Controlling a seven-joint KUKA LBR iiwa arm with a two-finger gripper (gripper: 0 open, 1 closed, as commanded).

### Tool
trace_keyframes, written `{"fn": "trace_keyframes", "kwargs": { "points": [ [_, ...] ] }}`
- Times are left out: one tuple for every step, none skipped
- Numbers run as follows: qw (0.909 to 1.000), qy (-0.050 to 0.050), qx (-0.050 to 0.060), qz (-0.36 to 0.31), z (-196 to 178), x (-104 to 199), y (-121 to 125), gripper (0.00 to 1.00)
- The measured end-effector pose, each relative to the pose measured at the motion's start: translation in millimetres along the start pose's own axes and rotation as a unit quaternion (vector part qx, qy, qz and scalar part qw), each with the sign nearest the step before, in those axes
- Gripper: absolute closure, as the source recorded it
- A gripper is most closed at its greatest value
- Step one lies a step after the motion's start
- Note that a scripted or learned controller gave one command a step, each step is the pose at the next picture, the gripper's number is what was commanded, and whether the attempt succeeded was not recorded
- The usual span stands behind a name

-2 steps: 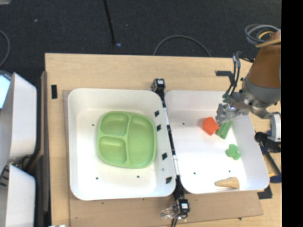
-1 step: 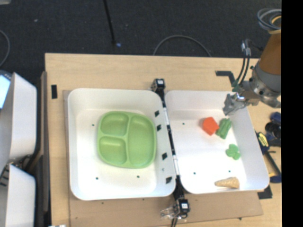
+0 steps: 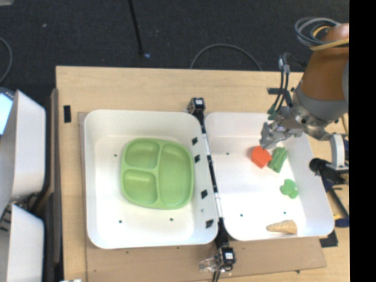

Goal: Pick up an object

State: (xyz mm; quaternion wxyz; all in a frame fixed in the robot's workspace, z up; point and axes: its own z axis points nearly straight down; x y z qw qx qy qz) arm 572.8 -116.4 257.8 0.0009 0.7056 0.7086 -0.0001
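Note:
The right bin [image 3: 235,213] holds an orange-red block [image 3: 260,157], a green oblong piece [image 3: 278,159] right beside it, a small green leafy piece [image 3: 288,188] and a tan cone-shaped piece [image 3: 282,227] near the front edge. My gripper [image 3: 272,136] hangs over the bin's far right part, just above and behind the orange-red block and the green oblong piece. Nothing shows between its fingers.
The left bin [image 3: 100,216] bears a green divided plate [image 3: 157,173]. A black clip rail [image 3: 207,169] runs along the join of the two bins. Cables and black fittings [image 3: 324,168] crowd the right edge beside the arm.

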Motion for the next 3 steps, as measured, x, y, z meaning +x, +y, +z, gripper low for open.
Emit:
{"fn": "trace_keyframes", "kwargs": {
  "points": [
    [1.0000,0.001,0.000,-0.001,-5,51,-11,1.00],
    [1.0000,0.001,0.000,-0.001,9,104,-11,1.00],
    [1.0000,0.002,-0.001,-0.002,0,159,-13,1.00]
  ]
}}
